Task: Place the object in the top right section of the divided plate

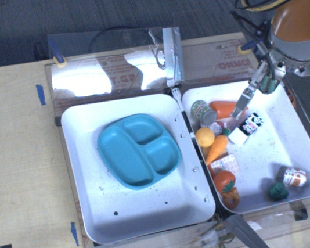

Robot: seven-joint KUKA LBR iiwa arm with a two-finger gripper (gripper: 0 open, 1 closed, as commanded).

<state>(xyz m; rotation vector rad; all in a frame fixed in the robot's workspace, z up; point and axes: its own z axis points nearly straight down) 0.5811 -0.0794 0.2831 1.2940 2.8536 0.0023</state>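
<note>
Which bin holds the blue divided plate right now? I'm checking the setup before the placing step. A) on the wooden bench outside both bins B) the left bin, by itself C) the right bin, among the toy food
B: the blue divided plate lies alone in the left bin, while the toy carrot and the other toy food sit in the right bin.
</note>
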